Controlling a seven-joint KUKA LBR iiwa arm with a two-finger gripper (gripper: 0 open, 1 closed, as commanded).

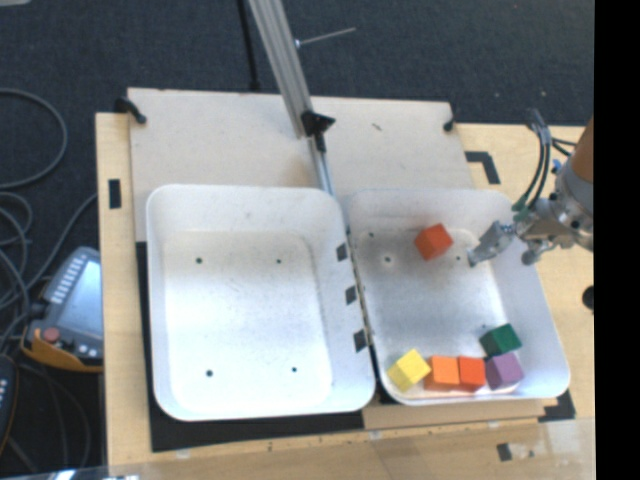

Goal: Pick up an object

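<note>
White bins (250, 408) on the bench — gripper (492, 242) over the right one, grasp unclear, orange cube (433, 241) just beside.

One fixed camera — high above the bench (290, 118) — looks down at a slant over both bins (250, 303).

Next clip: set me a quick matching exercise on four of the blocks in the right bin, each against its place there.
Blocks:
1. red block
2. yellow block
3. green block
4. purple block

Places:
A. near right corner, just below the green one
B. alone near the far wall, left of the hand
C. left end of the near row
D. by the right wall, above the row

Pairs: 1-B, 2-C, 3-D, 4-A
</note>
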